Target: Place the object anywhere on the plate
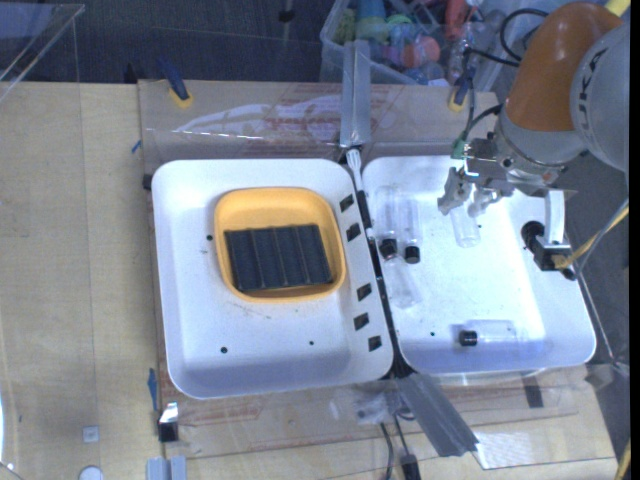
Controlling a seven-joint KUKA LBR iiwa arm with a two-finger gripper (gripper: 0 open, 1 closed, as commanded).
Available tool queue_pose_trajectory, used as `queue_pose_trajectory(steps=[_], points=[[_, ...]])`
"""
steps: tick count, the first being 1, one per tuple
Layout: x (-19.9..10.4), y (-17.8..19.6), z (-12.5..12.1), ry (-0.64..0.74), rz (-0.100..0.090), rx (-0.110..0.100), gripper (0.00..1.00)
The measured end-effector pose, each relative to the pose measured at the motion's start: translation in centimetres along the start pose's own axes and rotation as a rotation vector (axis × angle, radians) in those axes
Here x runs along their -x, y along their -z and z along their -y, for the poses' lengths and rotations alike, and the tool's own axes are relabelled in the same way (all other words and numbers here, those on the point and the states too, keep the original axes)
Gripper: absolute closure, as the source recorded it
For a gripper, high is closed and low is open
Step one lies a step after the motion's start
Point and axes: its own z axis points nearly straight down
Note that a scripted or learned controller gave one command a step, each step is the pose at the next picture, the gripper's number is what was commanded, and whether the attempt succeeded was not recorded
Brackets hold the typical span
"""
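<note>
A yellow plate [276,207] sits in the left bin [180,268]. A dark ridged rectangular object [279,257] lies flat on the plate, covering most of its floor. My gripper [467,198] hangs over the back of the right bin [560,308], far to the right of the plate. Its two pale fingers stand apart, open, with nothing visibly between them. Just below the fingertips a faint clear vial [465,232] lies on the bin floor.
Two clear vials with black caps [387,247] [411,253] lie near the right bin's left wall. Another capped vial [486,334] lies near its front edge. A divider with black tabs [361,268] separates the bins. A box of coloured items [420,18] stands behind.
</note>
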Motion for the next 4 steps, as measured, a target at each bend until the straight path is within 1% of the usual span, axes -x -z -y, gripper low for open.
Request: queue_pose_trajectory(steps=[1, 2, 3, 4], points=[[0.5, 9.1, -3.1, 0.183, 0.001, 0.004, 1.00], [-1.0, -1.2, -2.1, 0.459, -0.003, 0.000, 1.00], [-3.7, -1.1, -1.6, 0.673, -0.002, 0.002, 1.00], [-5.6, -1.1, -1.5, 0.838, -0.002, 0.002, 1.00]])
